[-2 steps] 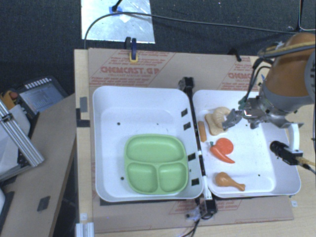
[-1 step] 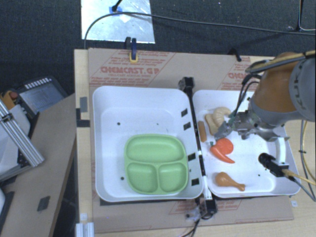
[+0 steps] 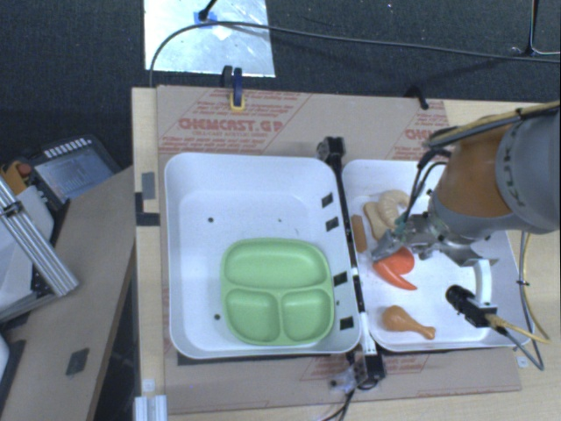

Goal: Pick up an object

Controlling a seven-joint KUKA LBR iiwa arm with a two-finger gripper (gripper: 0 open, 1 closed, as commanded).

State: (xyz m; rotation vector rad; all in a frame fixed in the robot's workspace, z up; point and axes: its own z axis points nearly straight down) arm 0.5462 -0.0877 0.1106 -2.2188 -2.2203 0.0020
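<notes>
Low in right bin (image 3: 491, 336), hand (image 3: 392, 246) touching orange carrot (image 3: 396, 270), grip state unclear

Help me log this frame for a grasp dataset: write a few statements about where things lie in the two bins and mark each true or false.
1. The green divided plate lies in the left bin. True.
2. The orange carrot-like piece lies in the left bin. False: it lies in the right bin, right by the gripper.
3. A drumstick-shaped toy lies near the right bin's front edge. True.
4. The green plate has one compartment. False: it has three.
5. The arm reaches over the right bin. True.
</notes>
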